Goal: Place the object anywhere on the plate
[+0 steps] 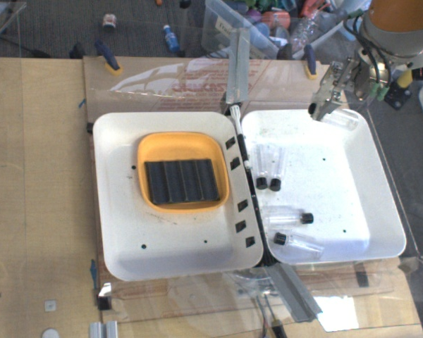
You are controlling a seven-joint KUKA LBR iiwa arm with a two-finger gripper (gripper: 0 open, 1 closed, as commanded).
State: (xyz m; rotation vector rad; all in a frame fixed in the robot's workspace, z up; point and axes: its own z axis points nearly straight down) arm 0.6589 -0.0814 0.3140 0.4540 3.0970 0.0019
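Plate (149, 146): orange, seen in the left bin (113, 245), near that bin's middle.
Tray (182, 182): dark, ribbed, laid flat on the plate.
Right bin (381, 210): white, set just beside the left bin, touching along a central divider (241, 182).
Vials (268, 166): clear tubes with black caps, scattered in the right bin; two lie side by side near the divider, two more are seen nearer the front edge of that bin; all are well apart from the plate.
Hand (324, 103): held over the back edge of the right bin, far from the plate; whether it is open or closed cannot be told; nothing can be made out between its fingers.
Arm (398, 13): grey with an orange band, seen behind the right bin.
Desk (35, 189): wooden, carrying both bins.
Tub (268, 13): clear, filled with coloured items, behind the bins.
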